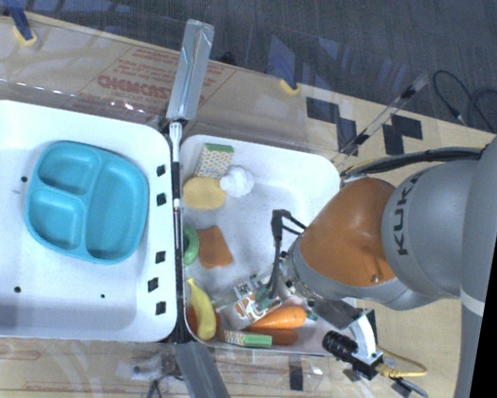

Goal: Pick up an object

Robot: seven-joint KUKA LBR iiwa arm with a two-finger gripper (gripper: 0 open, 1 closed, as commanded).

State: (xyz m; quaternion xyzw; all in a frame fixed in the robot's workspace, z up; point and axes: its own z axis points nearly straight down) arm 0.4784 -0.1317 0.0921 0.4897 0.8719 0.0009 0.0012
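The arm [384, 241] is reaching in from the right and leaning low over the right bin [315, 172], because the toys are lying there. The gripper [262, 293] is sitting down among them, right by the carrot [283, 319], near the front wall. I cannot tell how wide it is open or if it is holding anything, since the arm is hiding it. A banana [200, 309] is lying at the near left. The blue tray [88, 200] is resting alone in the left bin [13, 128].
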